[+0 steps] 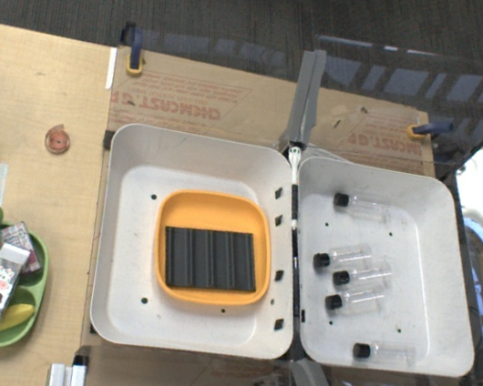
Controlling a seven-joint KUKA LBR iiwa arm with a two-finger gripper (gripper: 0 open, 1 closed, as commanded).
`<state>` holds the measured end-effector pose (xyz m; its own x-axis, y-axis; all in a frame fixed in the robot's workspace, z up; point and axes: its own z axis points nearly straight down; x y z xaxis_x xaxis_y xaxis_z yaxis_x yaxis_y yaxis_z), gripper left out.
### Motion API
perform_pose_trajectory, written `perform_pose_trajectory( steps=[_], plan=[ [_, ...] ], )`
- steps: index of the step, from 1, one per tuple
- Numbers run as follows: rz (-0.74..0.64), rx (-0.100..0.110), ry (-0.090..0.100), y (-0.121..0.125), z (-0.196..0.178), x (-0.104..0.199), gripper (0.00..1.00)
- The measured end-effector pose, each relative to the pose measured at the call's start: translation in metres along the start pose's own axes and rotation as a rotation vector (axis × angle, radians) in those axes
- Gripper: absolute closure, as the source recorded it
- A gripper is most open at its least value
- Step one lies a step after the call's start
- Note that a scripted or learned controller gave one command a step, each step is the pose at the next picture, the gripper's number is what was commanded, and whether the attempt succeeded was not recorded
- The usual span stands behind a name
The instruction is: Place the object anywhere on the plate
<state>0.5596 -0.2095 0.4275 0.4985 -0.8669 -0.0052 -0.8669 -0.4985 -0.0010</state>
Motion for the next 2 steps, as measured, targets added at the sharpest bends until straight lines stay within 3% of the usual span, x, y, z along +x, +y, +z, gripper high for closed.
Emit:
perform_pose_trajectory(
  steps=[1,2],
  plan=[
    [-0.13,0.001,0.0,-0.066,-0.013,0.036,1.0],
    [-0.348,0.002,0.003,-0.086,-0.014,0.051,1.0]
  ],
)
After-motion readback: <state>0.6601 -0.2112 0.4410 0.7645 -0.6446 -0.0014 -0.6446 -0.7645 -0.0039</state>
